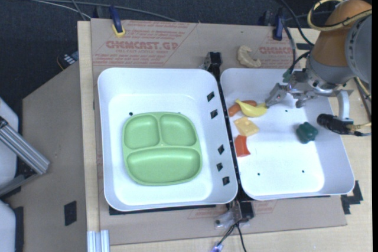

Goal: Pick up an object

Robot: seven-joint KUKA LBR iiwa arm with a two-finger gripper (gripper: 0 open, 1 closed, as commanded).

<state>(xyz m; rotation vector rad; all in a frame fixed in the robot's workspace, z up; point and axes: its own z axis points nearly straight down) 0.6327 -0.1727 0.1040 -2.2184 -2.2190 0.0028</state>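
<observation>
Dark carpet surrounds the bench, and in the right white bin [331, 183] a yellow banana-shaped toy [252, 108] lies at the left edge. Just right of it, the gripper [287, 96] hangs spread wide, grasping nothing. Left bin [109, 127] carries a green divided plate [161, 148].

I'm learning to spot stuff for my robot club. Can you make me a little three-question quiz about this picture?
1. True or false: the green divided plate lies in the left bin.
2. Which thing lies nearest the pincer? A) the dark green toy B) the yellow banana-shaped toy C) the red piece
3. Fill in: the beige lump rests on the bench, outside the bins, beyond the ____ bin's far edge.

Key: 1 true; 2 B; 3 right.
</observation>
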